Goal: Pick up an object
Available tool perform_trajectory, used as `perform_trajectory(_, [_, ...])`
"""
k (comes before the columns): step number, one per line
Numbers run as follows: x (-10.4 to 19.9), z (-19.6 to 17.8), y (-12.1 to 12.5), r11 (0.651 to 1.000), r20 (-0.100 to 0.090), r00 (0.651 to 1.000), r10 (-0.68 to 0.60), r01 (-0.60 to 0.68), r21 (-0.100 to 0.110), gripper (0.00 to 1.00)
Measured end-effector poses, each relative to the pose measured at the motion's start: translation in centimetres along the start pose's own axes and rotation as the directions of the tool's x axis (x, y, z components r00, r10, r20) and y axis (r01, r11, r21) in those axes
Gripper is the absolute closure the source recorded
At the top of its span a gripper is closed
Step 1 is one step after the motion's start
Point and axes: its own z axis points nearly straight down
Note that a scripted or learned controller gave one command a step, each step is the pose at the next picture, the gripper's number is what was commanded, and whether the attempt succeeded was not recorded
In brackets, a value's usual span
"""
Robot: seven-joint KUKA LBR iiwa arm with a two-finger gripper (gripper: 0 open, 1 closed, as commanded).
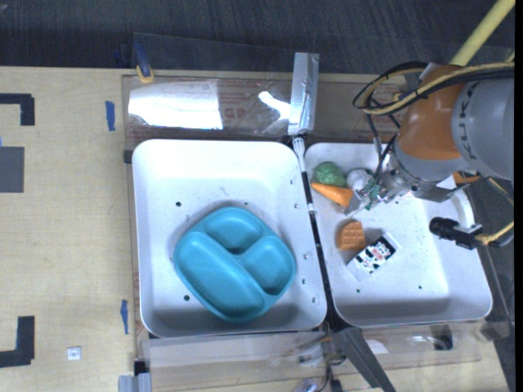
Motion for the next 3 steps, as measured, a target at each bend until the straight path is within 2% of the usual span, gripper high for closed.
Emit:
perform_trajectory(1, [-1.9, 1.0, -0.7, 0.936, -0.002, 0.936, -0.353, 0.353, -0.004, 1.0])
perform_trajectory(2, [2.1, -9.0, 2.5, 0.998, -0.002, 0.998, 0.065, -0.065, -0.006, 1.0])
perform_trajectory(3, [6.3, -8.8, 0.0, 0.842, -0.005, 0.842, 0.54, -0.54, 0.007, 1.0])
